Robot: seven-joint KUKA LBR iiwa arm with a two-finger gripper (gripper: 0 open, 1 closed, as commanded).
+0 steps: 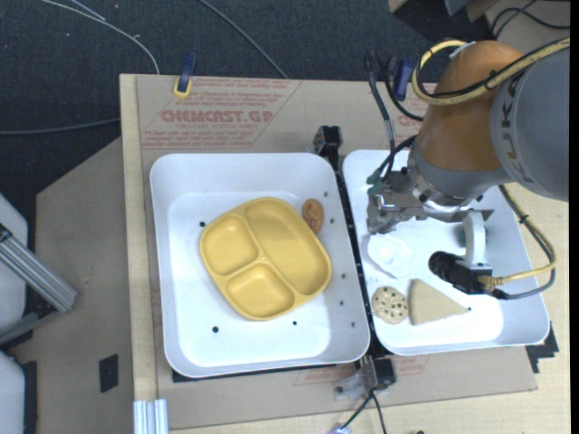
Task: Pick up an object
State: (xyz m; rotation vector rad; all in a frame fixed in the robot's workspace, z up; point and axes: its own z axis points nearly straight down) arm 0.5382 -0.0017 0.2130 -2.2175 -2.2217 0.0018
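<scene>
Grey metal and an orange band make up the robot arm [479, 107], the largest thing in view, reaching in from the upper right of the frame and bending down over the right bin. Two shallow white bins sit side by side on a brown board [226, 116]. The left bin [172, 242] fills the centre of the frame and holds a yellow divided plate [262, 256], with a small brown round piece [313, 212] touching the plate's upper right edge. The right bin [507, 324] holds a tan wedge [436, 302] near its lower edge and a speckled cookie [390, 304] just left of the wedge. The gripper [391, 208] hangs over the upper left part of the right bin; whether it is released or clenched cannot be told from this angle.
</scene>
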